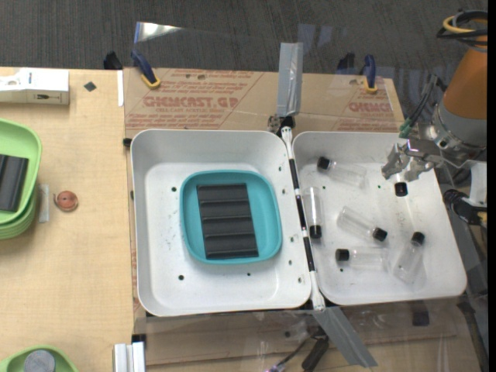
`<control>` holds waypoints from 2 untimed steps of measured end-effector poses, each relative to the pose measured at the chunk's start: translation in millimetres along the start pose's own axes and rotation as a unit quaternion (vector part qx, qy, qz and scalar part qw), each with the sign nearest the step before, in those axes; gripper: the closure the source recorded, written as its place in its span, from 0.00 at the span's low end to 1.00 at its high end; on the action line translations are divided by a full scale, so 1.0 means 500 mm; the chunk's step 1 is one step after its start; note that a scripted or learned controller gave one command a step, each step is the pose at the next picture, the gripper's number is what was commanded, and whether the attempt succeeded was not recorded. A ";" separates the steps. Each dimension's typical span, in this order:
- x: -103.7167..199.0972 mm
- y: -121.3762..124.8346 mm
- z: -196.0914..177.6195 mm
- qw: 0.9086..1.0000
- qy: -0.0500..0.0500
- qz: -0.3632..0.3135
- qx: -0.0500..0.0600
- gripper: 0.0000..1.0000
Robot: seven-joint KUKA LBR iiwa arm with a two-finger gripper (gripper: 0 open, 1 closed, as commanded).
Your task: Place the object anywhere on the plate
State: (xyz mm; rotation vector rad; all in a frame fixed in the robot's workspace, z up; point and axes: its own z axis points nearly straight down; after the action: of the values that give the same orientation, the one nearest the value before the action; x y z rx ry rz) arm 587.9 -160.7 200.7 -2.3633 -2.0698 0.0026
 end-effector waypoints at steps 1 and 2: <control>0.000 0.000 0.000 1.000 0.000 0.000 0.000 0.00; -0.109 -0.019 -0.139 0.999 0.000 0.043 0.000 0.00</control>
State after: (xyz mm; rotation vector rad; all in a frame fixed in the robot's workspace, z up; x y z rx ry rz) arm 571.1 -213.3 270.5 -2.4499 -1.9677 0.0033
